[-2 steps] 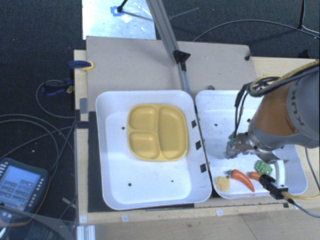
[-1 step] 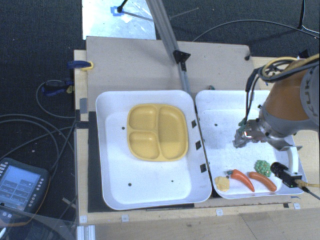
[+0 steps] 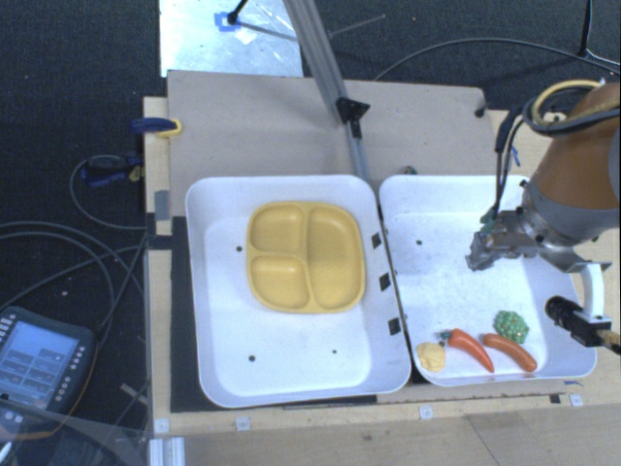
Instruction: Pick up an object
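The claw [image 3: 482, 253] hangs over the right bin [image 3: 439, 212], near its middle right; its fingers are too small and dark to tell how they stand, and nothing shows between them. Nearest the camera, along that bin's front edge, lie a pale yellow piece [image 3: 431, 357], a carrot [image 3: 472, 349], a sausage [image 3: 510, 351] and, just behind, a green broccoli [image 3: 510, 325]. Farther left, the left bin [image 3: 223, 357] holds a yellow divided plate [image 3: 305, 256].
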Robot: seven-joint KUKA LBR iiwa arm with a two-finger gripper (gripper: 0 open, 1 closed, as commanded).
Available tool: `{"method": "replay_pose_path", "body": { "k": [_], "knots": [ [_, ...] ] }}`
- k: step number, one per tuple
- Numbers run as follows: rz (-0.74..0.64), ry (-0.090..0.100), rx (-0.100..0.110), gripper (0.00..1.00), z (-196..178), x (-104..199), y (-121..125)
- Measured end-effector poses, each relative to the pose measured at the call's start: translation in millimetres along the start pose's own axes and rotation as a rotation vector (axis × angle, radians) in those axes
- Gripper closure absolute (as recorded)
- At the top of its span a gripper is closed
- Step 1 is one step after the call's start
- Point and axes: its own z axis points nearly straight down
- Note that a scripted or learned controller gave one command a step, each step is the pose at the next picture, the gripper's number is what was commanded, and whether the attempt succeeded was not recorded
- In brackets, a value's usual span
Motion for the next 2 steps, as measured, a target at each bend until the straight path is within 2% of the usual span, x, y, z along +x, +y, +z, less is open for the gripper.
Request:
{"method": "replay_pose_path", "body": {
  "k": [2],
  "knots": [
    [-0.006, 0.004, 0.004, 1.0, -23, 100, 51]
  ]
}}
